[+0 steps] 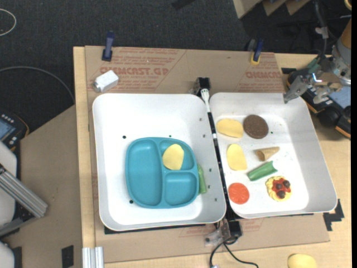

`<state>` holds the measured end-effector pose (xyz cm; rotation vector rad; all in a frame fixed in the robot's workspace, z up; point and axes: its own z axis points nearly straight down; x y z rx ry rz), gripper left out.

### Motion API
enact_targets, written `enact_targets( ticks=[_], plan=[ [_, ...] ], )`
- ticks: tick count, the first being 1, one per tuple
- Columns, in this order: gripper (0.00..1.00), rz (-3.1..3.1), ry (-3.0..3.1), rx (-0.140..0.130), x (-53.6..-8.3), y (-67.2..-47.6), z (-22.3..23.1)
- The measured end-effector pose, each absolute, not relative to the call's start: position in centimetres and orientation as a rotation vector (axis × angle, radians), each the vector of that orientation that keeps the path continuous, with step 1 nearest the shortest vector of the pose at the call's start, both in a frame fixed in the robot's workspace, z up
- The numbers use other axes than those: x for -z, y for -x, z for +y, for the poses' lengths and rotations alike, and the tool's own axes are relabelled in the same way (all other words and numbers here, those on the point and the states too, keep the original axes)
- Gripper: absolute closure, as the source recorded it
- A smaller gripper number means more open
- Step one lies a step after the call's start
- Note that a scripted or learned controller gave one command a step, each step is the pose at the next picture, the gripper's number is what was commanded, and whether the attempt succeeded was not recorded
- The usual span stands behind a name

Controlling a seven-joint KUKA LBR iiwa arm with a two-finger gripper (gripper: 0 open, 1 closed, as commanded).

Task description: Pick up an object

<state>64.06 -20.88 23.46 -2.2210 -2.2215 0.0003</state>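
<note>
Nearest the lens, a yellow object (302, 260) lies on the bench's pale wood, below the right bin (318, 149). Brown cardboard (167, 66), printed in red and clamped by two blue clips (107, 46), underlies both bins; dark carpet surrounds the bench. Left bin (111, 121): a teal divided tray (150, 177) carrying one yellow piece (173, 157). Right bin: two yellow pieces (230, 128), a brown disc (256, 126), a tan wedge (268, 153), a green piece (261, 171), a red disc (239, 192) and a small pizza-like toy (279, 187). Gripper (294, 91) hangs at the right bin's far right corner, grasping nothing visible; its opening cannot be judged.
</note>
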Motion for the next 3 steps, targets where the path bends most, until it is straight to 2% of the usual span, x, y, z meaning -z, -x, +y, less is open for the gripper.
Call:
enact_targets(
  ticks=[1,2,3],
  plan=[
    [1.0,-2.226,2.223,0.002,-24.6,-64.1,-20.9],
    [1.0,-2.24,2.218,0.014,-35.5,-65.8,-11.5],
    [1.0,-2.237,2.222,0.017,-45.6,-66.8,-6.8]
  ],
)
